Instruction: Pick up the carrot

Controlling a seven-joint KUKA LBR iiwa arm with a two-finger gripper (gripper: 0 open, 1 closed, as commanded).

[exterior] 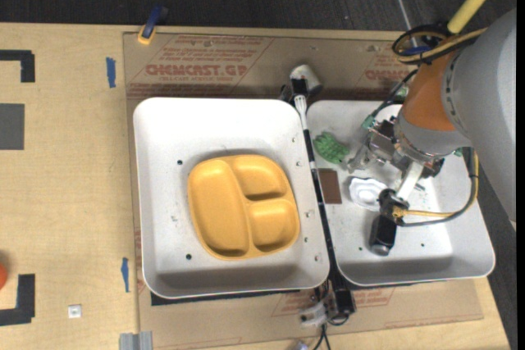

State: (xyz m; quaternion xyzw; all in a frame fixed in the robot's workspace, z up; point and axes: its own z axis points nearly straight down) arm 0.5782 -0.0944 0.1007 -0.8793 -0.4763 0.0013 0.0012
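My gripper [367,162] reaches down into the right bin [459,258], near its middle. The grey arm and its orange band [426,106] come in from the upper right. A green leafy toy [330,147] lies just left of the gripper. A small white object [363,192] sits right below it. A flat brown piece [330,186] rests by the bin's left wall. The wrist hides the bin floor directly under the gripper, so what lies there cannot be made out.
In the left bin [156,176] sits a yellow divided plate [243,205]. A dark divider [313,176] runs between the two bins. The bins stand on a cardboard sheet [205,65] on the wooden bench. A small red-orange thing [2,276] shows at the far left edge.
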